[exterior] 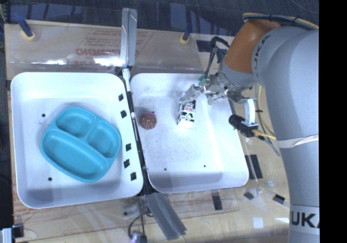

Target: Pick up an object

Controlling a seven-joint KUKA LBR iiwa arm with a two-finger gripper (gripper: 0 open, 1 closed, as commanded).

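Camera view: right bin [227,174] holds a small black-and-white carton [186,113] near its far edge, toward the middle, and a brown round object [147,120] by its left wall. Gripper [191,94] sits just above the carton's far end; jaw state cannot be told. Carton is box-shaped, lying down, with a cow-like print. Judged light, fairly stiff, slightly slick; best taken across its narrow sides. Left bin [21,128] carries a blue divided plate [81,144]
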